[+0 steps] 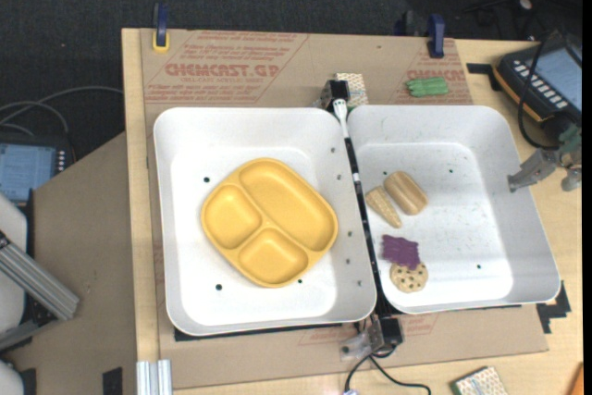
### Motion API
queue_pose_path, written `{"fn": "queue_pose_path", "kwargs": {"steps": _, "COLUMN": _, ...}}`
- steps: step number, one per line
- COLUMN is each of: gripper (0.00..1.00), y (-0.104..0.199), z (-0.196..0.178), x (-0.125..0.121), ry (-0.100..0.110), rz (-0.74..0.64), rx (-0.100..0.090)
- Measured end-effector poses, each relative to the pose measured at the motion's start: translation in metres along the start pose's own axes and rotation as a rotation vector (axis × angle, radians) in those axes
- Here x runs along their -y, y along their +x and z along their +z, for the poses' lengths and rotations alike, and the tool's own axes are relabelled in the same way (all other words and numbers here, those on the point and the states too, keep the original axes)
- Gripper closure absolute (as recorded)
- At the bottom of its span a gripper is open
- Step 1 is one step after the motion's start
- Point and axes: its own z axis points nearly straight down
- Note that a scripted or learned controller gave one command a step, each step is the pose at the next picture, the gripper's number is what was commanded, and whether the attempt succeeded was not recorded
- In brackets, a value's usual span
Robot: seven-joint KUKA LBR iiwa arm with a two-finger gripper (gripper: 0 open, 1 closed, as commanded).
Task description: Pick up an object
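You are looking at a light wooden surface point(139, 199) covered by a brown cardboard sheet point(231, 69) printed with red lettering. Two shallow white bins sit side by side on the sheet, the left bin point(176, 199) touching the right bin point(518, 227) along the middle. Near the far edge, a green object point(427, 87) lies on the cardboard. Blue clamps point(161, 23) grip the far edge toward both far corners.
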Motion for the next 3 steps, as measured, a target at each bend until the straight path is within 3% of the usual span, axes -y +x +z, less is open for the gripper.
{"fn": "queue_pose_path", "kwargs": {"steps": 1, "gripper": 0.0, "y": 0.036, "z": 0.099, "x": -0.079, "ry": 0.002, "rz": -0.007, "rx": -0.003}}
{"fn": "queue_pose_path", "kwargs": {"steps": 2, "gripper": 0.0, "y": 0.098, "z": 0.195, "x": -0.123, "ry": 0.005, "rz": -0.007, "rx": -0.004}}
{"fn": "queue_pose_path", "kwargs": {"steps": 3, "gripper": 1.0, "y": 0.093, "z": 0.178, "x": -0.123, "ry": -0.003, "rz": -0.001, "rx": 0.0}}
